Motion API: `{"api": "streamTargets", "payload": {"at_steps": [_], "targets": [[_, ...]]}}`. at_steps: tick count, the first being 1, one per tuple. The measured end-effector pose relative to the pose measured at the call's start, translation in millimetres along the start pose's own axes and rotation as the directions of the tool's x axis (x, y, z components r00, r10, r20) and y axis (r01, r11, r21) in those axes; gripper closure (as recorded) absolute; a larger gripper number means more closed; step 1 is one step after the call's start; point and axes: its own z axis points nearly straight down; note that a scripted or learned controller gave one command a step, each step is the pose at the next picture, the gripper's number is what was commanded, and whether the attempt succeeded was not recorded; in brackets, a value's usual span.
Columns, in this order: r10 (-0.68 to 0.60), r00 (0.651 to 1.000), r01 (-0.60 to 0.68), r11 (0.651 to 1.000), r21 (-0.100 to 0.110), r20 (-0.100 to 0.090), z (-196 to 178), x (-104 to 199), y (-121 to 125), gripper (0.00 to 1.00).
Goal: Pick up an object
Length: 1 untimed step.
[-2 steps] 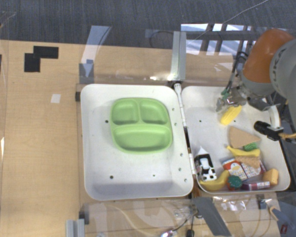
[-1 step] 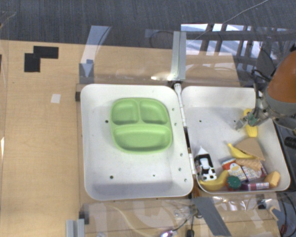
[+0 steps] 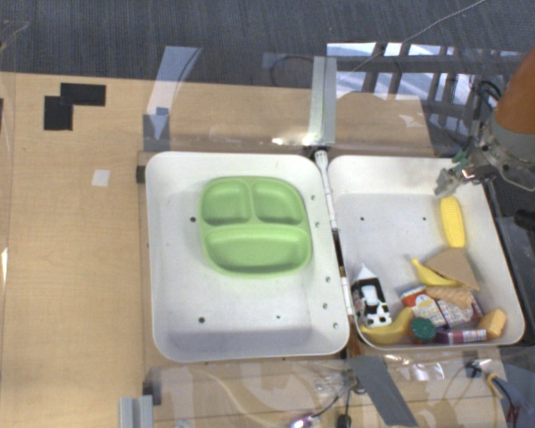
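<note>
Hovering above the right bin (image 3: 508,239), hand (image 3: 452,178) near corn (image 3: 452,222) — grip perhaps empty, spread unclear.

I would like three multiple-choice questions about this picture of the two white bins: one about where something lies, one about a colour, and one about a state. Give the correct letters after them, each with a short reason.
1. Where does the green divided plate lie?
A. in the left bin
B. in the right bin
C. on the bench outside the bins

2. What colour is the corn cob near the gripper?
A. red
B. yellow
C. blue

3. What is between the gripper and the objects at this moment?
A. it holds the plate
B. it holds the corn cob
C. it is above the right bin's far corner, touching no object

Answers:
1. A, the plate rests in the middle of the left bin.
2. B, the cob is plainly yellow against the white floor of the right bin.
3. C, white bin floor shows between the gripper and the cob below it.
</note>
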Motion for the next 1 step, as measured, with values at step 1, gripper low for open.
{"api": "streamTargets", "payload": {"at_steps": [1], "targets": [[-0.256,0.967,0.256,0.967,0.000,-0.001,-18.3,57.3,-27.7,1.00]]}}
